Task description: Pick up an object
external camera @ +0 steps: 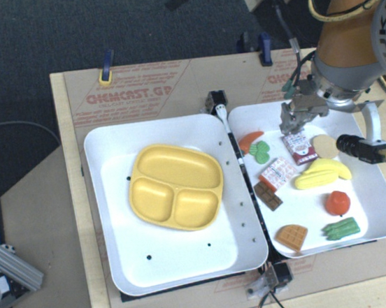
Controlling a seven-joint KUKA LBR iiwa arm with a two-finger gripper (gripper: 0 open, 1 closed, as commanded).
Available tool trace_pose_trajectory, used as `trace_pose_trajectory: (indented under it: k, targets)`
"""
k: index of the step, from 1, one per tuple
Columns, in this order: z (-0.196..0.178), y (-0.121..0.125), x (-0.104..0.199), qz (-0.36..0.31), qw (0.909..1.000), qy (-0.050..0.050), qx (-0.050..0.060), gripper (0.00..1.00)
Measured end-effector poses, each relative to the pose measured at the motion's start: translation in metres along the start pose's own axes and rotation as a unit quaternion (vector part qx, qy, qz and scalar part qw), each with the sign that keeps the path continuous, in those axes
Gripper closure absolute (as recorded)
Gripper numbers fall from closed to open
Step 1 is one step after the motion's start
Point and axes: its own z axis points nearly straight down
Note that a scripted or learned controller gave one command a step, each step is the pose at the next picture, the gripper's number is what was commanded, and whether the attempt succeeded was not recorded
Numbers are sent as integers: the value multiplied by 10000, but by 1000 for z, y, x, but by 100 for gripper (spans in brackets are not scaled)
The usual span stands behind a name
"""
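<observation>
Two white bins sit side by side on my bench; the left bin [116, 216] holds a yellow divided plate [174, 185]. My gripper [294, 128] hangs over the right bin [378, 196], just above a dark red packet [299, 148]. A banana [321, 173] lies nearer.

Both bins [113, 216] are white. The divided plate [175, 186] is plain yellow. The banana [321, 173] is yellow, the tomato [338, 202] red, the waffle [292, 237] tan with a grid pattern. The chocolate bar [267, 195] is dark brown. The arm [352, 23] is grey and orange.
</observation>
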Motion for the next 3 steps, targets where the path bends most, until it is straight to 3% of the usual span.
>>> trace_pose_trajectory:
  k: [2, 3]
  targets:
    - [-6, -36, 93, 8, 10000, -4, 8, 100]
    - [1, -35, 109, 15, 10000, -7, 10, 100]
